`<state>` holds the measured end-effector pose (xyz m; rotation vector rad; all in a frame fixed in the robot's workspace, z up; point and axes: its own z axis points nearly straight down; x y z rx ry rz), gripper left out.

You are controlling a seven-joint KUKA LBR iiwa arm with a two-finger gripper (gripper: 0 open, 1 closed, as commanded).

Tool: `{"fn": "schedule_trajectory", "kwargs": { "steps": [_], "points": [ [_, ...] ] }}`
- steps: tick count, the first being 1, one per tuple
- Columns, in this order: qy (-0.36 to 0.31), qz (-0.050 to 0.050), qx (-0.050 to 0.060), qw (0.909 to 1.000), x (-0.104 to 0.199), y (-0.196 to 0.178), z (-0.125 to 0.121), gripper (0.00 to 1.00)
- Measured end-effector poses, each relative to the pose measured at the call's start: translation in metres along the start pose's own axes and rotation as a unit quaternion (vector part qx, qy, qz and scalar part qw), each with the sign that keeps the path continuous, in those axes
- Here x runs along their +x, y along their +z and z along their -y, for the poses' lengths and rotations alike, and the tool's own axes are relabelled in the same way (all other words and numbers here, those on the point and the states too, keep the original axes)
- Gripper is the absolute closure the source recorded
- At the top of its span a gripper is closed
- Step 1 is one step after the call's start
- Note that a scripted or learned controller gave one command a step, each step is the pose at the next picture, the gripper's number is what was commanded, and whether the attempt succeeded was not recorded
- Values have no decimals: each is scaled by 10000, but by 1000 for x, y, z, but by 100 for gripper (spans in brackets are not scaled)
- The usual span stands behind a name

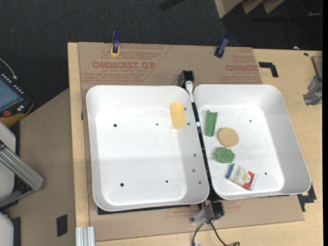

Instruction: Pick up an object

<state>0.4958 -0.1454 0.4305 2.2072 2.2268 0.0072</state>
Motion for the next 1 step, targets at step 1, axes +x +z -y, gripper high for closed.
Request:
{"fn": "schedule_trajectory", "kwargs": {
  "steps": [1],
  "points": [
    [79, 29, -4, 10000, -74, -46, 18, 100]
  ]
}}
